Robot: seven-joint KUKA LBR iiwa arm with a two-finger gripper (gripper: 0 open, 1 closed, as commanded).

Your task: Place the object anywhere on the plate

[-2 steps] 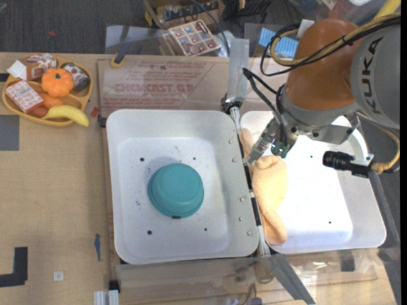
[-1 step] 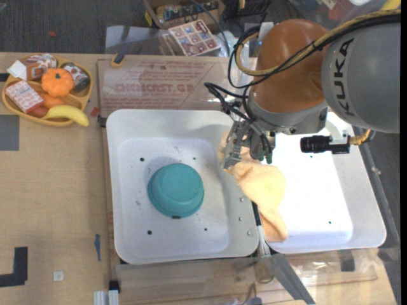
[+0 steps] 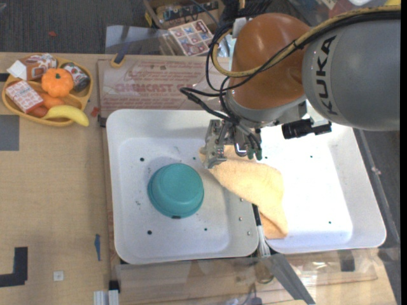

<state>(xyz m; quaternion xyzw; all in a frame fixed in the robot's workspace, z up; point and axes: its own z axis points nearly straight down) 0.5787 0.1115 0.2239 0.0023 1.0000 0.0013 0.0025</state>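
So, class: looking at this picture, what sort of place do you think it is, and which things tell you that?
Probably a robotics lab or test bench. A KUKA arm with a gripper reaches over two white bins, and play food sits in a bowl on the bench.

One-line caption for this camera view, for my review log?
KUKA arm's gripper lifts a corner of a yellow cloth draped over the divide between two white bins, beside an upturned teal bowl.

The table (image 3: 51, 189), a tan board surface, fills the left and centre of the frame. Two shallow white bins sit on it side by side, the left bin (image 3: 127, 132) mid-frame and the right bin (image 3: 346, 189) beside it. At upper left rests a yellow dish of toy food (image 3: 44, 91), and a printed cardboard sheet (image 3: 152, 88) lies just above the bins.
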